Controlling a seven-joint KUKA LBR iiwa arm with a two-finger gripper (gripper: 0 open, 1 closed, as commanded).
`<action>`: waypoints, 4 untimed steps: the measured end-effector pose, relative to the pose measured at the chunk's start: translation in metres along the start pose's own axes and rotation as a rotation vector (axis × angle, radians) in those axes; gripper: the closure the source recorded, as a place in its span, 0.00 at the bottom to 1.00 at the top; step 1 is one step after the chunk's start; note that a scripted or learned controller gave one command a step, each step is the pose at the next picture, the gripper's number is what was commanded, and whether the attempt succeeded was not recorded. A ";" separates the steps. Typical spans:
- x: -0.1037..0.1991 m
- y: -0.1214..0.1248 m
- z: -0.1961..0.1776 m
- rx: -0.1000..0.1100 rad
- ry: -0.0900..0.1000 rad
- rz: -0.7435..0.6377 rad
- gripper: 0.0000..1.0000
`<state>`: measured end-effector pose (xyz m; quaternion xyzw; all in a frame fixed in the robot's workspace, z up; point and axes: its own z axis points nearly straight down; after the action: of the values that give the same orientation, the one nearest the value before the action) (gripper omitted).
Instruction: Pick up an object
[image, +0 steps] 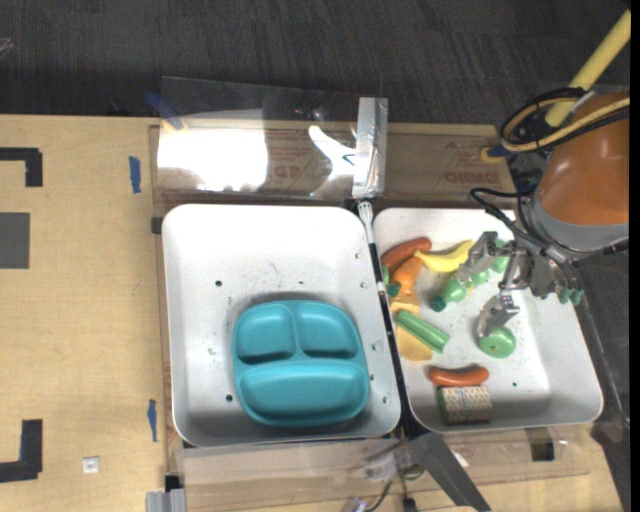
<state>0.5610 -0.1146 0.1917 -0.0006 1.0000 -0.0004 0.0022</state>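
Note:
My gripper (494, 318) hangs over the right bin (575, 385), reaching in from the grey arm with the orange band (590, 185) at the upper right. Directly below its tip lies a round green toy (498, 345). To its left sit a small green piece (452, 290), a yellow banana (445, 260) and an orange carrot (405, 253). A green and yellow piece (420, 332) lies by the bin's left wall. Nearer the front are a red sausage (459, 375) and a brown ridged block (466, 402). I see nothing held in the gripper.
The left bin (190, 250) holds a teal divided plate (298, 362). A clear plastic sheet and a metal bracket (369, 150) stand behind the bins. Cables (545, 115) loop near the arm at the upper right.

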 end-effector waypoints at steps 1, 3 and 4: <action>-0.040 -0.008 0.082 -0.002 0.007 -0.007 0.00; -0.107 -0.028 0.105 0.000 -0.001 -0.285 0.00; -0.110 -0.027 0.090 0.002 -0.015 -0.284 1.00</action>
<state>0.6719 -0.1416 0.1021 -0.1421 0.9898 -0.0015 0.0098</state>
